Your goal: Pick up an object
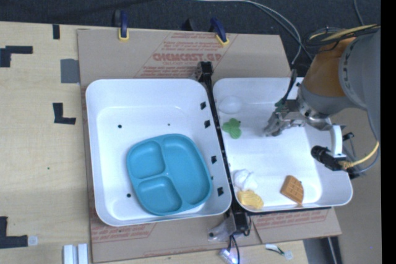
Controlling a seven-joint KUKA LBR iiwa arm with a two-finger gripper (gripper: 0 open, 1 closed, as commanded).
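From the fixed camera above the desk (37, 151), two shallow white bins sit side by side on a sheet of brown cardboard (179, 55) held at its far edge by two blue clamps. The left bin (102, 102) carries a blue divided plate (168, 174) lying flat toward its near side, with three compartments facing up. The right bin (322, 195) holds several small things: a pale, almost white round object (230, 104) near its far left corner, a green piece (232, 128) just in front of that and close to the wall shared by the bins, a white crumpled item (244, 180) at the near left corner, a yellow piece (250, 199) touching or just beside it, and an orange-brown waffle-like piece (292, 189) well to the right of those along the near wall. The grey arm (349, 80) with its orange band comes in from the right and reaches down over the right bin. The tool (273, 128) hangs low above the bin's bare floor, to the right of the green piece and apart from it. Its fingers look close together with nothing seen between them, though they are small and dark here, so how far they are parted I cannot tell. Black cables run across the dark floor beyond the desk.
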